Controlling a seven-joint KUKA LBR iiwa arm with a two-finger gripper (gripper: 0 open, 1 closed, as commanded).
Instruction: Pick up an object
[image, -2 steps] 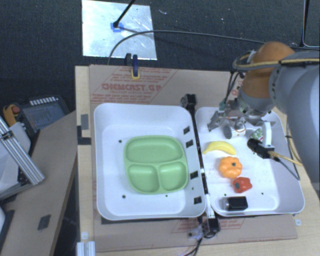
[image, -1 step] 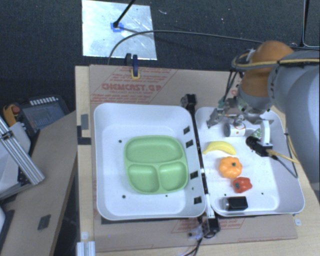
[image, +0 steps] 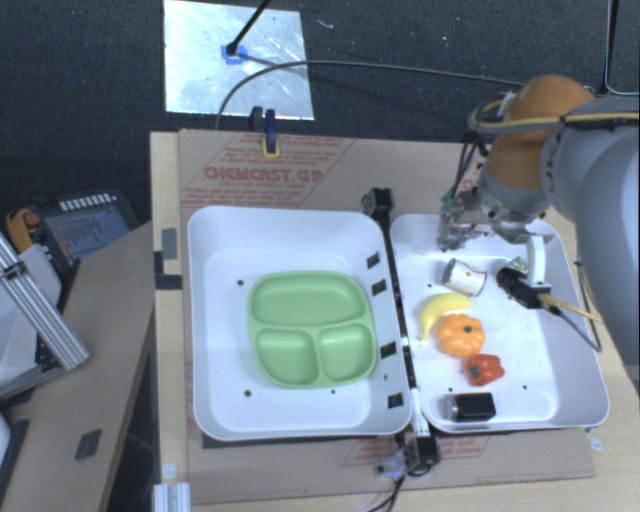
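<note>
The right bin (image: 570, 380) holds several small things. A small white cylinder (image: 464, 276) lies on its side near the back. In front of it are a yellow banana (image: 438, 310), an orange pumpkin-like fruit (image: 460, 335) and a red pepper (image: 483, 369). A black block (image: 472, 406) lies near the front wall. My gripper (image: 455, 232) hangs over the back left part of this bin, just behind the white cylinder and a little above it. I see nothing held in it.
The left bin (image: 215, 300) holds a green divided plate (image: 308, 328). A black divider with clips (image: 390, 300) runs between the two bins. The grey arm (image: 590, 160) comes in from the right above the right bin's back corner.
</note>
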